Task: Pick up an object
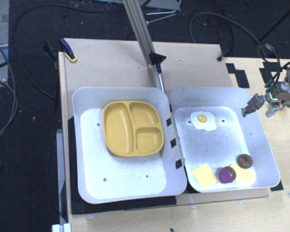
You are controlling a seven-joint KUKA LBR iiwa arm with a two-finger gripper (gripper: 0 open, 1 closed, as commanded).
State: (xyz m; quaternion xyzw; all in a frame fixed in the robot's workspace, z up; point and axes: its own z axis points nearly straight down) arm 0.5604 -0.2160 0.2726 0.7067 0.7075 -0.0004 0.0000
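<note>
The right bin [261, 144] holds a fried egg [203, 121] near its far side. Along its near edge lie a yellow cheese slice [204, 175], a purple piece [226, 174] and a small brown doughnut [244, 161]. My gripper [262, 107] hangs over the bin's far right rim, to the right of the egg. Its two fingers are spread open with nothing between them.
In the left bin [87, 178] lies a yellow divided plate [133, 128]. A slanted metal pole [140, 28] rises behind the bins. Cables run over the dark floor around the bench.
</note>
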